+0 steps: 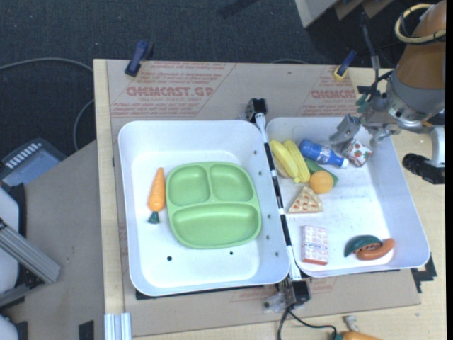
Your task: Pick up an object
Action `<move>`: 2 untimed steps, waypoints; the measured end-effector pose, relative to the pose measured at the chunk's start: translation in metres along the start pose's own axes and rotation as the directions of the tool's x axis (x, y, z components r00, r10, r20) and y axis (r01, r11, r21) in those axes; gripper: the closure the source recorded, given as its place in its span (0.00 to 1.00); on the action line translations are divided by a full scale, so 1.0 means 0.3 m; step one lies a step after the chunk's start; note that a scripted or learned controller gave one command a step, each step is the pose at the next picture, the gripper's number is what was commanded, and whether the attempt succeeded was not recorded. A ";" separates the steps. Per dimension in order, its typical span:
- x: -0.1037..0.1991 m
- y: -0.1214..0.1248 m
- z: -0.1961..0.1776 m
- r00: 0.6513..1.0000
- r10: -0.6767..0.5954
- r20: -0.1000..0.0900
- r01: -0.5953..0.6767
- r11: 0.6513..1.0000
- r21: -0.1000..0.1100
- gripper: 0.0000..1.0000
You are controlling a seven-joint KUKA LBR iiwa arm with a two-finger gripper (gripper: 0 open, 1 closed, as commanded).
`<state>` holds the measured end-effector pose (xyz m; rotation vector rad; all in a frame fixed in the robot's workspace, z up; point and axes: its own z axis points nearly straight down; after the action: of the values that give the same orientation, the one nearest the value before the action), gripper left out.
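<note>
My gripper (358, 137) hangs over the far part of the right bin (403, 211), open, with its fingers spread. Just below it lies a small white and red carton (359, 154); it is not gripped. To the carton's left a blue bottle (320, 153) lies on its side. Further left are yellow bananas (290, 159), with an orange ball (321, 182) and a pizza slice (305, 202) in front of them. At the bin's near side lie a red-patterned white packet (315, 244) and a sausage-like toy (369, 247).
The left bin (134, 190) holds a green divided plate (212, 205) and a toy carrot (156, 192). A black clamp (255, 109) sits at the far end of the ridge between the bins. The arm's orange band (423, 66) rises at the right.
</note>
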<state>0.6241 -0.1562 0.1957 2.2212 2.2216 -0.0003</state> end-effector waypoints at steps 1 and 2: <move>0.179 -0.091 0.358 1.000 -0.001 0.001 0.001 1.000 -0.008 0.00; 0.091 0.100 0.343 1.000 0.001 0.000 -0.001 1.000 0.010 0.00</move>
<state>0.6540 -0.1290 0.0927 2.2272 2.2254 -0.0108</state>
